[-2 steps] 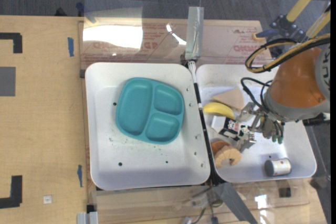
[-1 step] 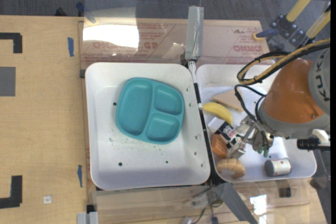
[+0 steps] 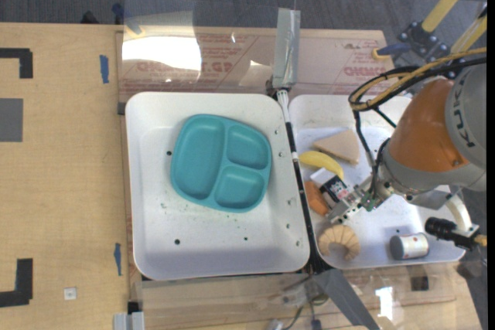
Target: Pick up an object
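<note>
The right bin (image 3: pixel 377 234) holds several small things. A yellow banana (image 3: pixel 320 161) lies near its left wall, with a tan bread wedge (image 3: pixel 339 144) just behind it. An orange carrot-like piece (image 3: pixel 315 198) lies below the banana, and a brown croissant (image 3: pixel 341 239) sits near the front edge. A silver can (image 3: pixel 407 246) lies on its side at the front right. My gripper (image 3: pixel 341 201) reaches in from the right and is low over the bin, between the orange piece and the croissant. Nothing is visibly held in it.
The left bin (image 3: pixel 147 189) bears a teal divided plate (image 3: pixel 220 162). A raised divider (image 3: pixel 298 182) separates the two bins. The arm's orange band (image 3: pixel 425 135) and black cables (image 3: pixel 387 89) hang over the right bin's back half. A clear panel (image 3: pixel 201 58) stands behind the bins.
</note>
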`<action>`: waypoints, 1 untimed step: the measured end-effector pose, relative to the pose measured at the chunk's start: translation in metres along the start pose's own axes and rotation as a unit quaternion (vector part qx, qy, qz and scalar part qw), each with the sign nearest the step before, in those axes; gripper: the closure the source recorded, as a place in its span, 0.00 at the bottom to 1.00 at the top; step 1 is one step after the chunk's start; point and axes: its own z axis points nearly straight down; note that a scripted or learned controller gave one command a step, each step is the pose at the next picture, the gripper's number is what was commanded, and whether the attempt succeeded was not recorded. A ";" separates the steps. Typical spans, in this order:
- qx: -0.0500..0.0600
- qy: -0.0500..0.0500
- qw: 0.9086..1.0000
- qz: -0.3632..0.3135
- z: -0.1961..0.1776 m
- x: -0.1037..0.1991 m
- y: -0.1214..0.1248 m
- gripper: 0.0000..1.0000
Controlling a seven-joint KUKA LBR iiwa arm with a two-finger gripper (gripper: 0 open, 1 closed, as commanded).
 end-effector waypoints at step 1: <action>0.001 0.000 0.983 0.182 0.001 -0.029 0.006 0.00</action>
